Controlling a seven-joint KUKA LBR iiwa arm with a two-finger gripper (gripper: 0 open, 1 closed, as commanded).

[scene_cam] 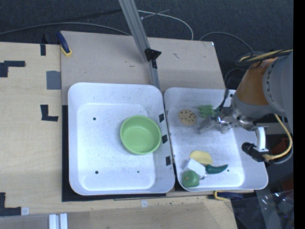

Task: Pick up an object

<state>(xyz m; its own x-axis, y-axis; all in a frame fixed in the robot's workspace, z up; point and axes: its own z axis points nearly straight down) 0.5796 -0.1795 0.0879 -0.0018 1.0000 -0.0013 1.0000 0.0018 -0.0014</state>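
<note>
The right bin (238, 142) holds several small objects. A tan round cookie (187, 117) lies at its upper left, with a green leafy piece (206, 111) just right of it. Near the front lie a yellow piece (201, 156), a white block (194, 166), a green apple (190, 178) and a dark green pepper (217, 169). My gripper (214, 126) is low in the upper part of this bin, just below and right of the leafy piece. Its grey fingers (205, 126) are spread and nothing shows between them.
A green bowl (140, 134) sits in the left bin (90, 104). A grey pole (136, 23) slants down to the divider between the bins. The arm's orange-banded wrist (252, 87) hangs over the right bin's right edge, with cables beside it.
</note>
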